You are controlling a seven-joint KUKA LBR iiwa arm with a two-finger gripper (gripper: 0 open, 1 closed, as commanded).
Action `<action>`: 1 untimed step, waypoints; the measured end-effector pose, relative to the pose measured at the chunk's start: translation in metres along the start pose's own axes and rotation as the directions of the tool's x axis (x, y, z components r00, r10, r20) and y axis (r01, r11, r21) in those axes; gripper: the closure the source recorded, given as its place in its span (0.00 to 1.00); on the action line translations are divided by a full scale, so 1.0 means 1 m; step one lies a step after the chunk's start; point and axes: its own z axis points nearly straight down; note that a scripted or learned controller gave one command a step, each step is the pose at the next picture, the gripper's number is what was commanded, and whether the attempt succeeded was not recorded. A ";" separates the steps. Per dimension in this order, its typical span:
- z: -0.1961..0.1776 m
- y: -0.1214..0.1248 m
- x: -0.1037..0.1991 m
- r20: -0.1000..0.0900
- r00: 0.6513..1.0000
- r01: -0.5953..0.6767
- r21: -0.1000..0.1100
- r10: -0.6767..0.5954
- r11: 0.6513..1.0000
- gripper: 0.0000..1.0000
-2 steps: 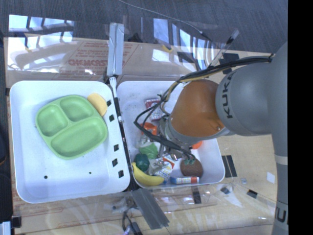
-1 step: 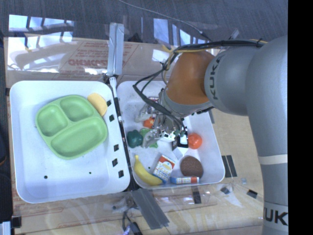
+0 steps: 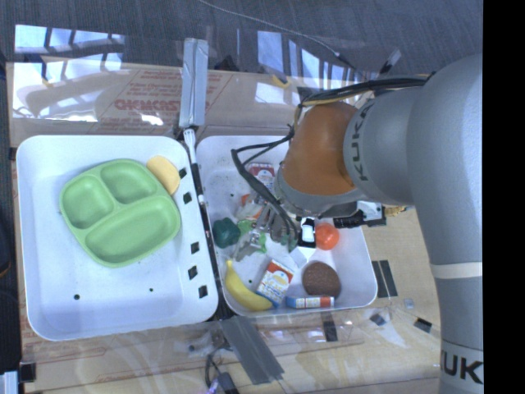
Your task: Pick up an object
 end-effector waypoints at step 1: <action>-0.002 0.017 -0.044 0.006 0.997 0.082 0.000 -0.082 0.997 0.00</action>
